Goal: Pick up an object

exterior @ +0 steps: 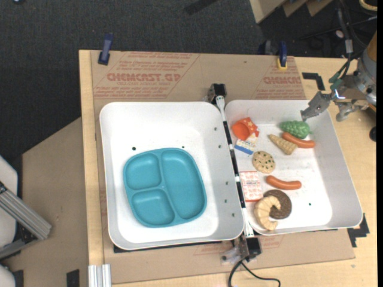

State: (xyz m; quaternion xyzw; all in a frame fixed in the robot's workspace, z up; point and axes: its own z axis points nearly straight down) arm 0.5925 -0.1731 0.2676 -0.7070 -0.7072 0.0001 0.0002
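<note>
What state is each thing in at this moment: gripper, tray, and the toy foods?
gripper: above the right bin's far edge, near the green toy, holding nothing visible.
teal tray: flat in the left bin, its three compartments bare.
green toy: lying in the right bin, untouched.
cookie: lying flat.
sausage: lying on its side.
chocolate donut: at the near edge, touching the croissant.

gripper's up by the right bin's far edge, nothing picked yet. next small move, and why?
Probably lower slightly toward the green toy. The gripper sits just up and right of it, at the right bin's far edge, with nothing visibly between its fingers, so that toy looks like the nearest target.
</note>
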